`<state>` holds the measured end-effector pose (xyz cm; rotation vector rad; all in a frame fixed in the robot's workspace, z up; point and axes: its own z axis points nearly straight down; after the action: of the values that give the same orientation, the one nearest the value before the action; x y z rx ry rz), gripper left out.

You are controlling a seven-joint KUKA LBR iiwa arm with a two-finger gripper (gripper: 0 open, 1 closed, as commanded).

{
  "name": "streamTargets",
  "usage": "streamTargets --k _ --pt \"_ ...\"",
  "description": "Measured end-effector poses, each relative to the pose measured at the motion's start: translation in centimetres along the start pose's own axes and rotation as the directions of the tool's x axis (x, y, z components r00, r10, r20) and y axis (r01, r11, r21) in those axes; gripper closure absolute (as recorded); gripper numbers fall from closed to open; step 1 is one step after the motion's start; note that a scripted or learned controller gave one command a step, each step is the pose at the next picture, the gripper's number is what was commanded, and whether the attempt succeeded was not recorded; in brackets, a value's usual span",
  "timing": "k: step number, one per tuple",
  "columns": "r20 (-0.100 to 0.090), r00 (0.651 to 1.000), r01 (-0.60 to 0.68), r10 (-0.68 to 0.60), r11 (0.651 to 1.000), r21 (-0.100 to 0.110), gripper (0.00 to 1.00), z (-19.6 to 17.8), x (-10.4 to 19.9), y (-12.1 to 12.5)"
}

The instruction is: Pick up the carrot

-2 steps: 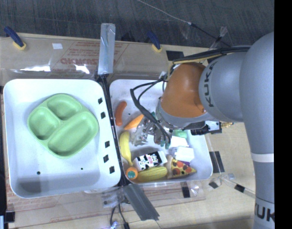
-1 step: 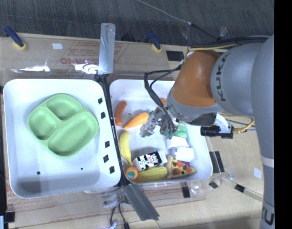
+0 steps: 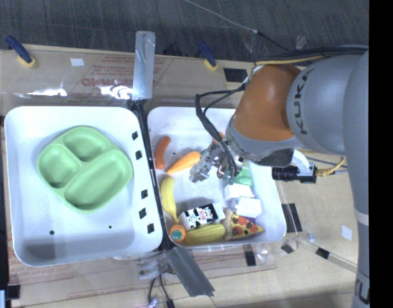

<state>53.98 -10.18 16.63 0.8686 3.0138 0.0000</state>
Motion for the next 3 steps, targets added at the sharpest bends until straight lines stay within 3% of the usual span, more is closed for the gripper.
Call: streamTargets --k 1,2,3 --pt "-0.005 0.965 -0.261 0.261 0.965 0.004 1.00 7.5 -4.3 -2.5" --pt "-0.005 0.965 -0.260 0.260 0.965 0.003 0.00 7.5 -4.3 -2.5" --pt "-0.004 0.873 -0.487 0.487 0.873 0.003 0.00 7.4 -7.2 4.4"
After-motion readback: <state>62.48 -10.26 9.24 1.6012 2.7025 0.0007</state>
